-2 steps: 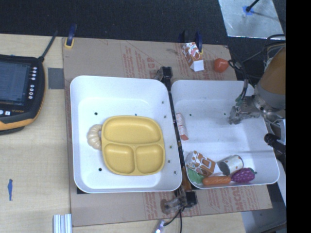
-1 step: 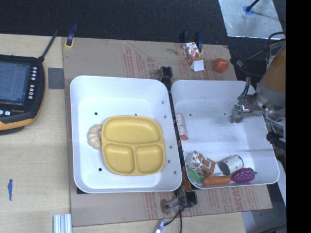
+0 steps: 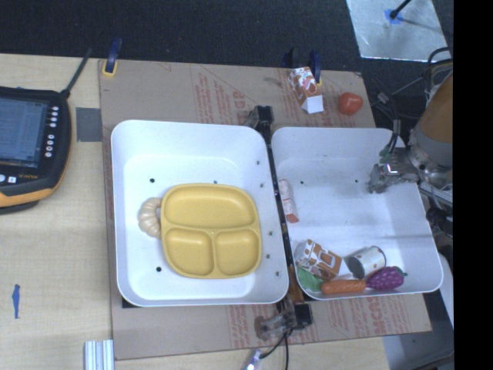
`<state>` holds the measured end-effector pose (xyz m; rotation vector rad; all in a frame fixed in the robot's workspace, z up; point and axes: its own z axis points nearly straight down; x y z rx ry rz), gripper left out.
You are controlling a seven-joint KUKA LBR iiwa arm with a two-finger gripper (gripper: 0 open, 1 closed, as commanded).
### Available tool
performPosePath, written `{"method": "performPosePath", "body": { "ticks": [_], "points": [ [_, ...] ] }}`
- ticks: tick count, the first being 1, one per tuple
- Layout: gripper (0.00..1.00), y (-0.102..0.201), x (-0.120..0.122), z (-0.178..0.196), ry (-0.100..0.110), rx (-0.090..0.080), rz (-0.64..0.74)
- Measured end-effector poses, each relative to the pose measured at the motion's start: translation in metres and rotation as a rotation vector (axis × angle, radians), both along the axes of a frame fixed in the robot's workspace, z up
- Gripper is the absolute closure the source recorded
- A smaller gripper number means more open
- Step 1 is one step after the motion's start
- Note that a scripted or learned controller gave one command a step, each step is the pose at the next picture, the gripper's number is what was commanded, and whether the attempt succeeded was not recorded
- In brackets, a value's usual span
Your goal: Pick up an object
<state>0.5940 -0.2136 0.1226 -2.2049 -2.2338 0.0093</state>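
My gripper point(image 3: 382, 177) hangs over the right side of the right bin point(image 3: 339, 160), above bare bin floor with nothing under it. The arm point(image 3: 433, 133) comes in from the right edge. Along the bin's front lie a small printed carton point(image 3: 318, 259), a silver can point(image 3: 367, 260) on its side, a purple bunch of grapes point(image 3: 387, 278), an orange carrot point(image 3: 343, 287) and a green piece point(image 3: 307, 280). A pink and white packet point(image 3: 287, 200) rests against the bin's left wall. All of these lie well apart from the gripper.
The left bin point(image 3: 139, 153) holds a yellow divided plate point(image 3: 209, 230) with a beige ridged item point(image 3: 149, 216) at its left. Behind the bins stand a small carton point(image 3: 305, 88) and a red tomato point(image 3: 350, 103). A control pendant point(image 3: 29, 146) lies far left.
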Motion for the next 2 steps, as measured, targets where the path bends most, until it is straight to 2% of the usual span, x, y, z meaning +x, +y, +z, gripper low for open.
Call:
{"method": "performPosePath", "body": {
  "ticks": [2],
  "points": [
    [1.0,-0.002,0.0,0.021,-0.001,-0.002,0.002]
  ]
}}
